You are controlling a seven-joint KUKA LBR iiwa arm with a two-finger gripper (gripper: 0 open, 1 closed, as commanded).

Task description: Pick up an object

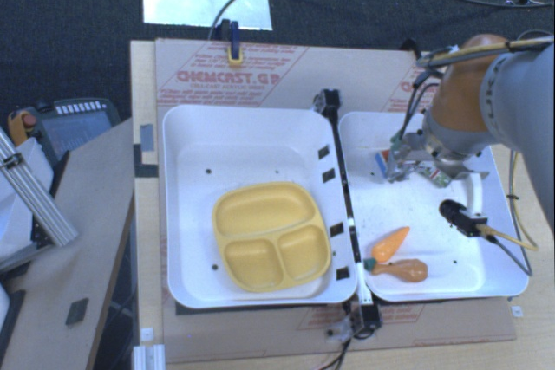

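- Dark carpet is surrounding the bench (260, 69), which is carrying two shallow white bins side by side on a printed cardboard sheet.
- One left bin (186, 186) is holding a single yellow tray (270, 233) with three compartments, lying towards the near side.
- One right bin (486, 269) is holding three loose things: an orange carrot (391, 243) and a tan drumstick-shaped toy (401, 269), both lying near the near left corner and just beside each other, and a small blue and red object (381, 162) sitting farther back by the left wall.
- One grey arm with an orange band is reaching in from the right, and its pincer (406, 162) is hanging low over the far part of the right bin, just right of the blue and red object.
- Whether the pincer is standing wide or narrow I cannot tell; nothing is showing between its tips.
- One black cable is trailing across the right side of that bin.
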